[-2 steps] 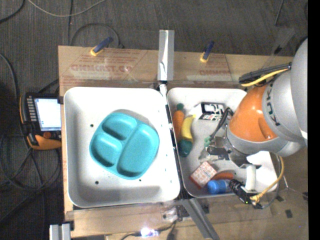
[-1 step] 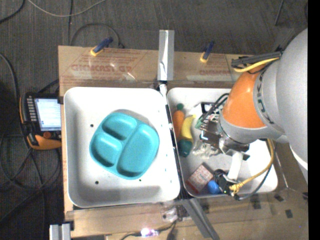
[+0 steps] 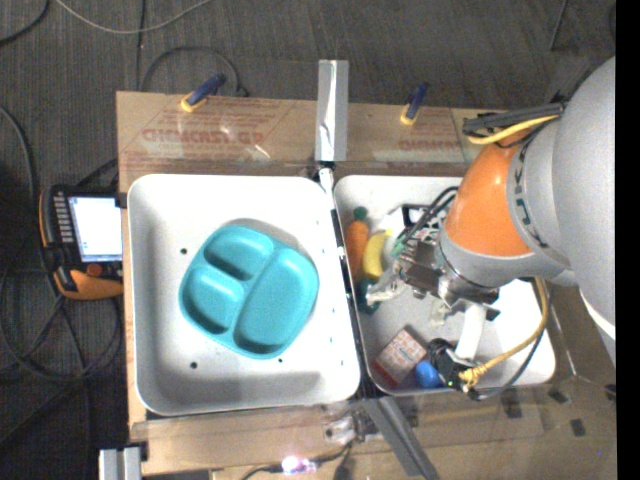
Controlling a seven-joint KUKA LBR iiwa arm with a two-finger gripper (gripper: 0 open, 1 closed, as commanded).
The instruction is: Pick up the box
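Note:
The box [image 3: 398,353] is small and reddish-brown with a printed top. It lies flat near the front edge of the right bin [image 3: 535,368]. My gripper [image 3: 432,290] hangs over the middle of that bin, just behind and to the right of the box, under the orange wrist band [image 3: 485,203]. The arm's bulk hides most of the bin's right half. Nothing shows in the gripper's grasp, and the box rests on the bin floor apart from it.
A blue object [image 3: 427,375] touches the box's right side. An orange carrot-like piece [image 3: 357,243], a yellow item [image 3: 375,253] and a green-white item [image 3: 370,293] lie along the right bin's left wall. A teal divided plate [image 3: 250,288] sits in the left bin [image 3: 150,368].

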